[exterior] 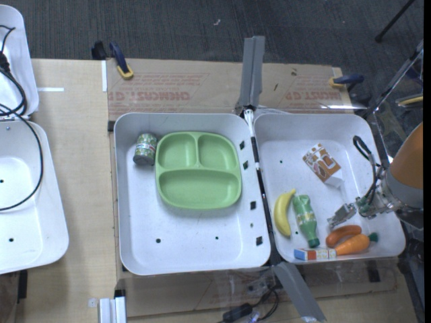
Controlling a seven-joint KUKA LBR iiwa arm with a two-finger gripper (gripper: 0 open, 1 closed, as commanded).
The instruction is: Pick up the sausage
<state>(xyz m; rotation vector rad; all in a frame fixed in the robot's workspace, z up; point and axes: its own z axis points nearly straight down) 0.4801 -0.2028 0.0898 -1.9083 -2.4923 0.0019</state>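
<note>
You see the pincer (343, 213) low above the sausage (343, 233) for a grasp, but I cannot tell its opening.

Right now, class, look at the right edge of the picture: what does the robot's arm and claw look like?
The arm shows as a rounded orange band over grey. Below it, the claw is small and silvery metal, with a greenish part behind it. A thin black cable loops up along the right bin's far side.

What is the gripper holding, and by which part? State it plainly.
Nothing visibly held. The gripper hangs just above the sausage in the right bin; nothing shows between its fingers.
</note>
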